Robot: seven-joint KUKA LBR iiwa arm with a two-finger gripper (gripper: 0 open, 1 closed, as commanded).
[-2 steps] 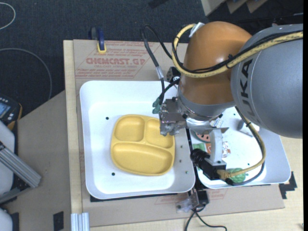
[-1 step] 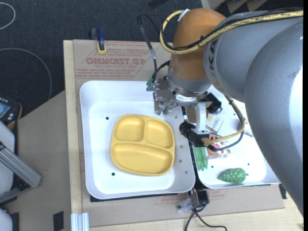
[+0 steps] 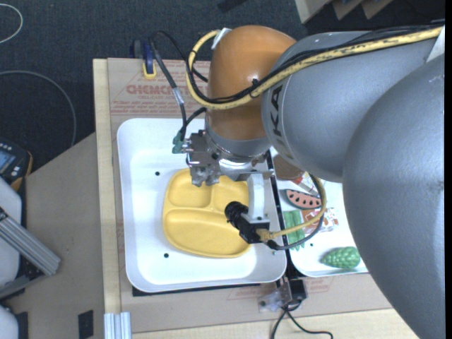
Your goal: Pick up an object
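Gripper (image 3: 212, 179) low over yellow divided tray (image 3: 201, 221), frame centre, left bin (image 3: 141, 189). Whether gripper grips anything: cannot tell, wrist blocks view. Tray looks flat on bin floor, so lift judged undone. Green object (image 3: 342, 258) lies lower right.

My arm (image 3: 367, 140) is a thick, smooth grey tube with rounded joints, and black lettering runs down the grey shell near the wrist. Above the wrist sits a glossy orange band (image 3: 240, 69), domed like a ball. A yellow cable (image 3: 304, 62) speckled with black loops around that dome and trails along the grey casing, and thin black wires (image 3: 169, 83) hang beside it. Under the orange band comes a silver metal ring, then a white bracket and a black connector (image 3: 240, 221) with another yellow lead.
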